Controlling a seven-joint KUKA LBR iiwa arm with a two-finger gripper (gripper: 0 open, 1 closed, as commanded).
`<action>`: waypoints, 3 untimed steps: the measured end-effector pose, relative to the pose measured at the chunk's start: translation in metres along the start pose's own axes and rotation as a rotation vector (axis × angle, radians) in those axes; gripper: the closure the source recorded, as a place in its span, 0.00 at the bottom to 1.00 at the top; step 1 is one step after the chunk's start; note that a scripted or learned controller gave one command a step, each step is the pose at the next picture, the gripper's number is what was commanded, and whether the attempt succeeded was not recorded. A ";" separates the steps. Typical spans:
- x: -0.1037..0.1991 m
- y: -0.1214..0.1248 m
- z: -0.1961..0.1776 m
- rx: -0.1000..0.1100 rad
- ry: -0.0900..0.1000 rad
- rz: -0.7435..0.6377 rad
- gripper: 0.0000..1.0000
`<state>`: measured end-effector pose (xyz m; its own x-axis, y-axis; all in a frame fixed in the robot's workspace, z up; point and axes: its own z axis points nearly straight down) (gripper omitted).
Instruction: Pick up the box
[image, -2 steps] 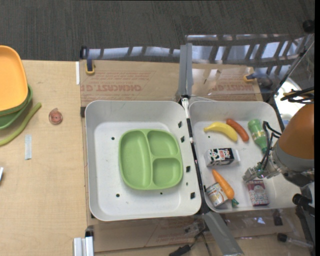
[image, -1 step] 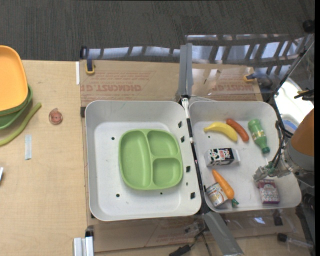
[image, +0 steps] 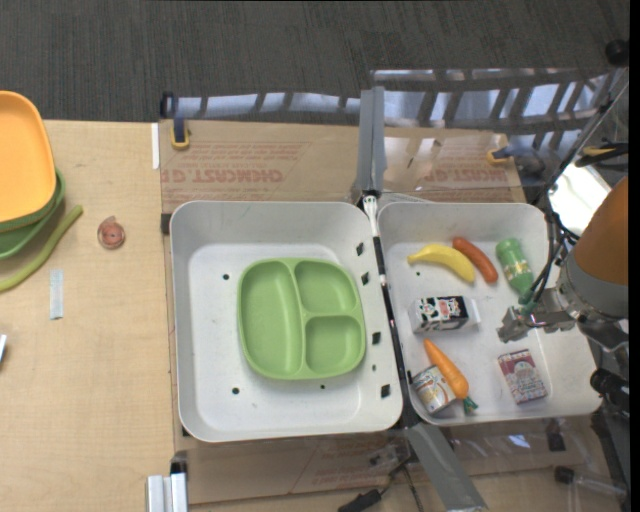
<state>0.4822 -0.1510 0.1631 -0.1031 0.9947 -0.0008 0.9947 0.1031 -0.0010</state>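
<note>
The right bin holds two boxes. A small black and white carton lies near its middle. A pink and white box lies flat toward the front right corner. My gripper hangs over the bin's right side, just above the pink box and right of the carton, touching neither as far as I can see. The grey arm with its orange band comes in from the right edge.
Also in the right bin are a banana, a red sausage-like piece, a green bottle, a carrot and a small can. The left bin holds a green divided plate.
</note>
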 end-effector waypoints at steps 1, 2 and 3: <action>0.000 0.000 0.000 0.000 0.000 0.000 0.00; -0.047 -0.010 0.072 0.001 0.001 -0.091 0.00; -0.047 -0.011 0.064 0.002 0.001 -0.090 1.00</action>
<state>0.4766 -0.1991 0.0994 -0.1919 0.9814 0.0009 0.9814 0.1919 -0.0031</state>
